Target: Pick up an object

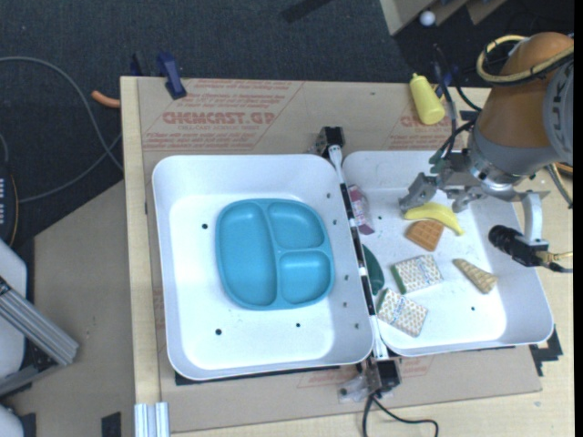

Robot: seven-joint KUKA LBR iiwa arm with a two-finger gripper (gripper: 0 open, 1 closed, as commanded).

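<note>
Camera view: gripper (pixel 441 192), seemingly spread open, hovers over banana (pixel 435 215); waffle (pixel 424 234) and crackers (pixel 417 272) lie near.

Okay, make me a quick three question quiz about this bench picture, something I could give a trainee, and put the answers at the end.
1. True or false: the blue divided plate lies in the left bin.
2. Which item lies nearest the gripper? A) the banana B) the cone-shaped wedge C) the yellow bottle
3. Fill in: the yellow bottle lies on the ______, outside both bins.

Key
1. True.
2. A. The banana lies just below the gripper in the right bin, beside a round orange cracker.
3. Bench; the bottle sits above the right bin's far edge.
</note>
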